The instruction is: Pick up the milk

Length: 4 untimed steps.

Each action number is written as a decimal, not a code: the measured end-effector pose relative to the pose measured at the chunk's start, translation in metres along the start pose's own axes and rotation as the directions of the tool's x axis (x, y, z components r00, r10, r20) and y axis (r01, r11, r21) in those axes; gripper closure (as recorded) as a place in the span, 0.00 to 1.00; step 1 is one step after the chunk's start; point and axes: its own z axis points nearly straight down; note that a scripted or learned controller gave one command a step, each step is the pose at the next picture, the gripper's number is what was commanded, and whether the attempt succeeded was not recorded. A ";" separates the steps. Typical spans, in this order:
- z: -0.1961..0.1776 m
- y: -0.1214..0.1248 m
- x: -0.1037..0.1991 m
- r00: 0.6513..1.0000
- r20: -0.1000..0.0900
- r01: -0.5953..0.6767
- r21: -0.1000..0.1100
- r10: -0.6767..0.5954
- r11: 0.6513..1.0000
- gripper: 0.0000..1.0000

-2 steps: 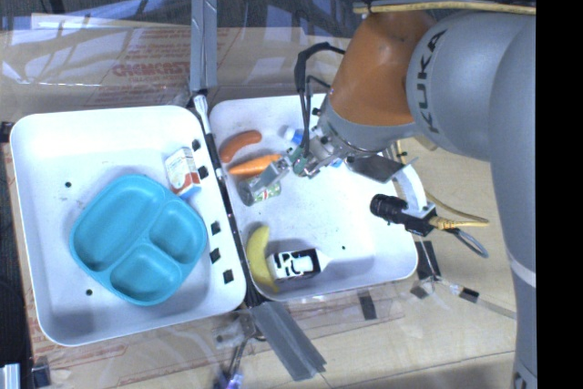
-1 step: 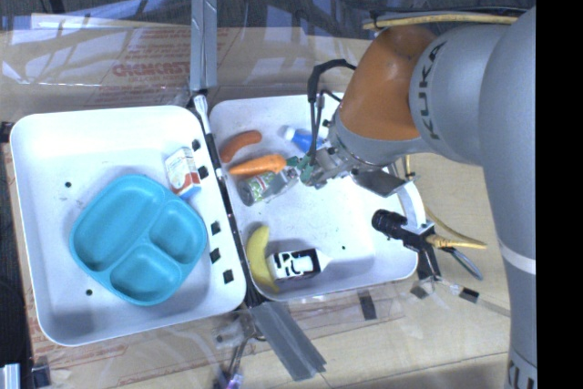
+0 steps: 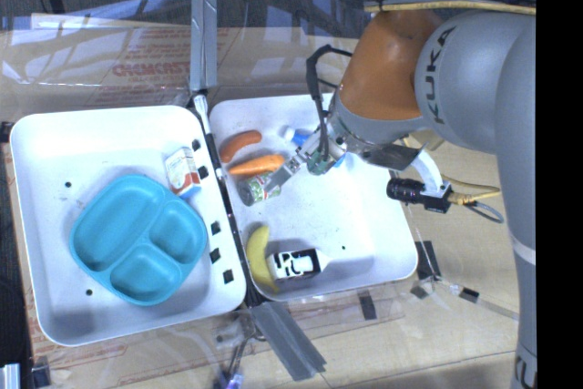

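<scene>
The milk carton lies in the left bin, near the divider, just above the blue tray. The gripper hangs over the right bin; whether it is spread, I cannot tell. The carton is probably light and a little soft, so gripping its flat sides seems best.

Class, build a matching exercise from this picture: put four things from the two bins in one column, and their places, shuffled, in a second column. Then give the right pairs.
Things:
1. blue divided plate
2. milk carton
3. banana
4. hot dog

Places:
A. right bin, near the front edge
B. left bin, beside the divider between the bins
C. right bin, towards the back, above the carrot
D. left bin, in the middle

Pairs: 1-D, 2-B, 3-A, 4-C
</scene>
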 end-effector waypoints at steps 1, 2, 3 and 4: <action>0.040 -0.070 0.032 0.998 -0.004 -0.069 0.003 0.069 0.998 0.00; 0.103 -0.073 0.041 1.000 0.005 0.011 -0.009 -0.011 1.000 0.00; 0.106 -0.062 0.016 1.000 0.005 -0.004 -0.002 0.004 1.000 0.00; 0.092 -0.077 -0.017 0.999 -0.003 -0.039 0.001 0.039 0.999 0.00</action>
